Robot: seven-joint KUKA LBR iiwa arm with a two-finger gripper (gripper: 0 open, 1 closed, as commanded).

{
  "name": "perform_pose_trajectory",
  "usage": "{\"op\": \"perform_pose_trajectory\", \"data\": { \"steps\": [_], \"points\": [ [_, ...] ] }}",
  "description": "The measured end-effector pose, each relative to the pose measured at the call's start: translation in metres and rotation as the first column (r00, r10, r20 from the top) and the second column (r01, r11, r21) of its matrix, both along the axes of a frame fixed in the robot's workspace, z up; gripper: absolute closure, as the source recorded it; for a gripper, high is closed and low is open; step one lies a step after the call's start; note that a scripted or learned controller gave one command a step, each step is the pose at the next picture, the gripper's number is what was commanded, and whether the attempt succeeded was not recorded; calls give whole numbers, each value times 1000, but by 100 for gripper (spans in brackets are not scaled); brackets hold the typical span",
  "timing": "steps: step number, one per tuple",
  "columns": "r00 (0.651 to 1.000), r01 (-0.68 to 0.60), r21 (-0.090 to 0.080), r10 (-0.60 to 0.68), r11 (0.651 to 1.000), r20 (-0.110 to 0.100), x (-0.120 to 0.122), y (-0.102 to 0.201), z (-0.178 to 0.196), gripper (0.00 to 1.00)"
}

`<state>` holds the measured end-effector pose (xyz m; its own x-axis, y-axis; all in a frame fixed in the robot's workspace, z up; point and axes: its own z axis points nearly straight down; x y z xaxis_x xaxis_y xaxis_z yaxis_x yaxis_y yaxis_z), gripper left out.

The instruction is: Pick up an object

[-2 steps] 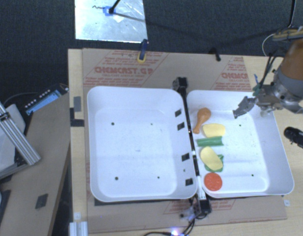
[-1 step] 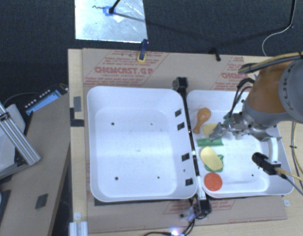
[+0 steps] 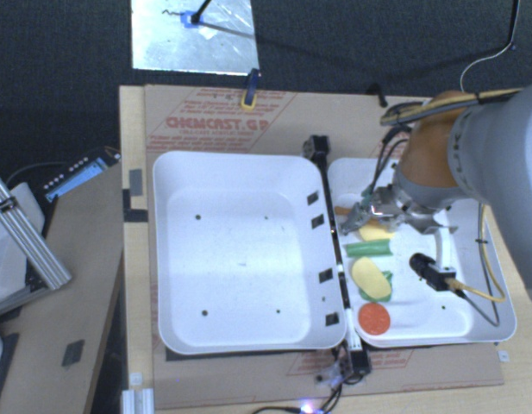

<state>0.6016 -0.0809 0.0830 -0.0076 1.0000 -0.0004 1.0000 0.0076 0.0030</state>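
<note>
Lower right of the frame, nearest the camera: a red round piece [image 3: 374, 319] lies at the near end of the right bin [image 3: 483, 328]. Just above it sits a yellow oval piece [image 3: 370, 279], with a green stick [image 3: 368, 247] lying crosswise beyond that. Further up, my gripper [image 3: 375, 216] hangs low over a pale yellow piece [image 3: 374, 230]; whether my jaws are apart or together, I cannot tell from here. The left bin [image 3: 175, 231] spreads across centre frame. At the upper left, a shiny metal sheet [image 3: 194, 24] lies on the dark floor.
</note>
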Motion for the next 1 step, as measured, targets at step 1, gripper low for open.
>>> {"op": "perform_pose_trajectory", "data": {
  "steps": [1],
  "points": [
    [1000,3,0,-3,1000,1,0,-2,12,100]
  ]
}}
